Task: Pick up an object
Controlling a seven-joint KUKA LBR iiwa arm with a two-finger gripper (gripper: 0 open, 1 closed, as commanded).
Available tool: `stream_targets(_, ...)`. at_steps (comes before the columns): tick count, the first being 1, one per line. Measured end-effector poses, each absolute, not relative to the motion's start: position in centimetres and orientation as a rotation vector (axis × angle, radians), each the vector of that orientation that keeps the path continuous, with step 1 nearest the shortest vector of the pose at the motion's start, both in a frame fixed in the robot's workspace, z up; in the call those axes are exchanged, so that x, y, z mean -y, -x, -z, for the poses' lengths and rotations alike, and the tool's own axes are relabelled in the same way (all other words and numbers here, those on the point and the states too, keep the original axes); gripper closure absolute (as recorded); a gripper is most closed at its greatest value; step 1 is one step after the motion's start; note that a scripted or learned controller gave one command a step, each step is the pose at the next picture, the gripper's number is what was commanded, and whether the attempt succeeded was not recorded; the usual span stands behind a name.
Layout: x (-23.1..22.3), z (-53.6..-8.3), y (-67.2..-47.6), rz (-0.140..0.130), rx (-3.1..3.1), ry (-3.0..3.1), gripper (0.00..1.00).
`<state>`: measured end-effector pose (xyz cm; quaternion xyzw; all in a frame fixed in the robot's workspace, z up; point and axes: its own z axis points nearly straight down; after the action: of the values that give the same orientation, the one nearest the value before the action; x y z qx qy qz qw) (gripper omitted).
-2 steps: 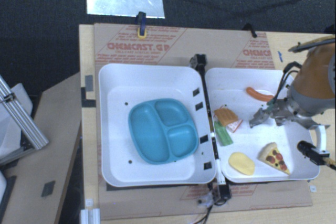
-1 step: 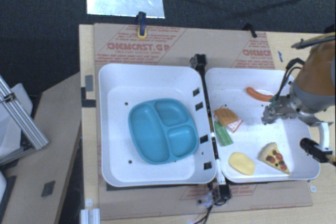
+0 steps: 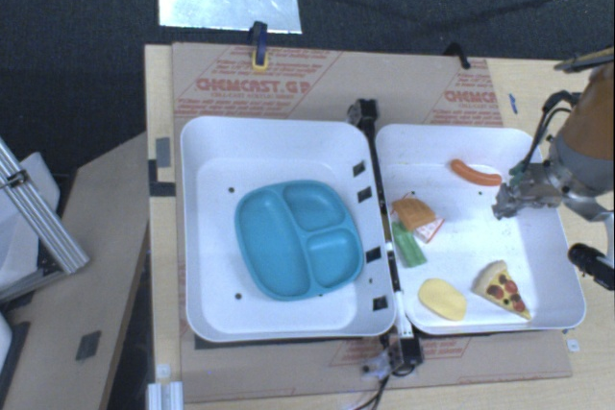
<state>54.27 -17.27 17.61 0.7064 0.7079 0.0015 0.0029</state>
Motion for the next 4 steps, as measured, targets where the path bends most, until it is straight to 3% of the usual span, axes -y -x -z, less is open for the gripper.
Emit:
stream_targets(1,18.3,-23.2,-54.8,-0.005,-2.220,-2.212,1.00)
stream_targets(2,18.3,-25.2,-54.9,-0.003,-2.223,-2.214,1.00)
stream_targets(4,6.8,-23.0,-55.6,-0.005,-2.233,-2.210,1.00)
